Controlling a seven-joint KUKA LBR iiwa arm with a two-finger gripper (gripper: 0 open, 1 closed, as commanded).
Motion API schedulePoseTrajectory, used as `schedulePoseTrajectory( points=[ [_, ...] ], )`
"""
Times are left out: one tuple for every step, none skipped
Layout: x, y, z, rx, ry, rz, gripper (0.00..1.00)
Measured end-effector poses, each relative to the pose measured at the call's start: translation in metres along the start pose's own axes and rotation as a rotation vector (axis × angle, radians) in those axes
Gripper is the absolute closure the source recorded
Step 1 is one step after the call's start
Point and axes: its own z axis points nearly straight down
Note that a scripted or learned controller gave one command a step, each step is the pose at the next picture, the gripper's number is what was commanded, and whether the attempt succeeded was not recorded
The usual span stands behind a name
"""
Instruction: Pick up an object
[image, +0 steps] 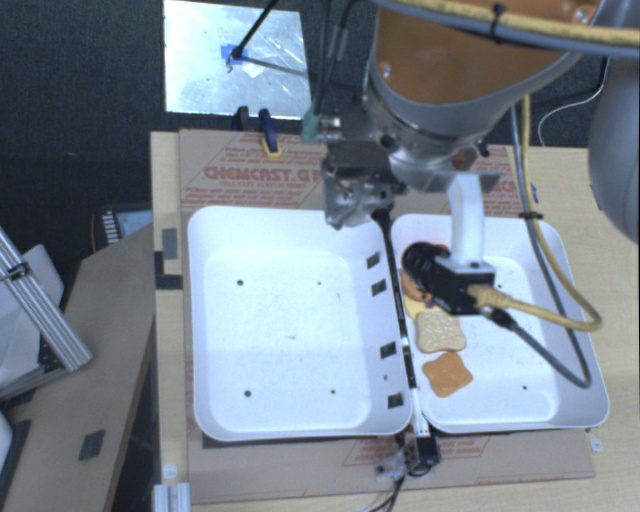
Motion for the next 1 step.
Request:
schedulePoseTrajectory(
  points=[
    [-0.0025,0.0007,-0.0118,-0.003,0.001,0.001,1.0]
  ],
)
